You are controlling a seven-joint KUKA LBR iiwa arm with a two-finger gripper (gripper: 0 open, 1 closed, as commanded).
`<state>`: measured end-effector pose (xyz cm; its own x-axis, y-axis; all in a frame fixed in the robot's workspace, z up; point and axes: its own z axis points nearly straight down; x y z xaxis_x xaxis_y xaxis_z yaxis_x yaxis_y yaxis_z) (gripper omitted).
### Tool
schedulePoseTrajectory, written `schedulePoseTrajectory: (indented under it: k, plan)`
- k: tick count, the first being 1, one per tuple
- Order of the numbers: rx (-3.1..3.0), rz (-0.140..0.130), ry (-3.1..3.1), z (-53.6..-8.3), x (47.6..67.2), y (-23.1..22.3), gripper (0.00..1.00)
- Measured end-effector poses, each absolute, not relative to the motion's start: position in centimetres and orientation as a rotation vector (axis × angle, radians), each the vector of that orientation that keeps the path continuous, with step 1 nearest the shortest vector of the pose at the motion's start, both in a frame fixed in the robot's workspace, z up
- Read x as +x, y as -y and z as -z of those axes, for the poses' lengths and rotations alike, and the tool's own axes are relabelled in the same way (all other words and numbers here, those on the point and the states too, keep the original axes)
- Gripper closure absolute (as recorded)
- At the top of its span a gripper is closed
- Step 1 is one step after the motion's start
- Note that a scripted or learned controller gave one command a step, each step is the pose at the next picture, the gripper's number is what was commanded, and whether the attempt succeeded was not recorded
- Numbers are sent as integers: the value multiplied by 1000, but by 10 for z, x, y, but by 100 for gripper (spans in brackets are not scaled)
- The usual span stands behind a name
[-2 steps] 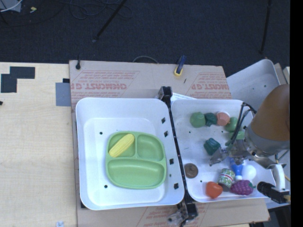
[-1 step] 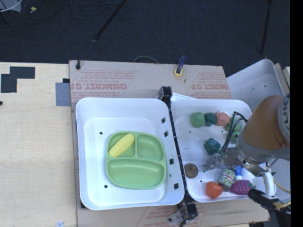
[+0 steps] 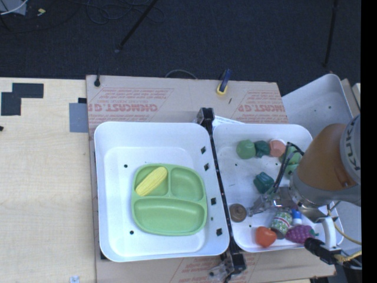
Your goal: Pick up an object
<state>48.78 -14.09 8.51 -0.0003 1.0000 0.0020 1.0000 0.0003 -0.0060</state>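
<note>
1. Several candidates crowd the claw [image 3: 261, 205] in the right bin [image 3: 306, 135]: brown disc [image 3: 238, 212] just left of it, teal block [image 3: 264, 181] just above, small bottle [image 3: 281, 221] just below-right, red-orange piece [image 3: 265, 236] below, purple grapes [image 3: 299, 233] further below-right.
2. Cannot tell claw opening: blurred metal, low over the bin floor. Nothing seen gripped.
3. Prefer the teal block: looks chunky and flat-sided. Skip the disc; it looks flat and likely to slip.
4. Centre over one item before closing; avoid straddling two.
5. Descend straight, close, lift slowly, confirm the catch before clearing the wall.
6. Ignore the green, teal and pink cluster [image 3: 262, 148] well above the claw, and the corn [image 3: 151, 180] on the green plate [image 3: 171, 214] far left.
</note>
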Motion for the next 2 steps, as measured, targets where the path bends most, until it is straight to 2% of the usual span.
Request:
schedulePoseTrajectory:
  k: [1, 2]
  plan:
    - [-2221, -4, 2210, -94, 488, 143, 100]
    - [-2218, -2, 2220, -139, 491, 134, 100]
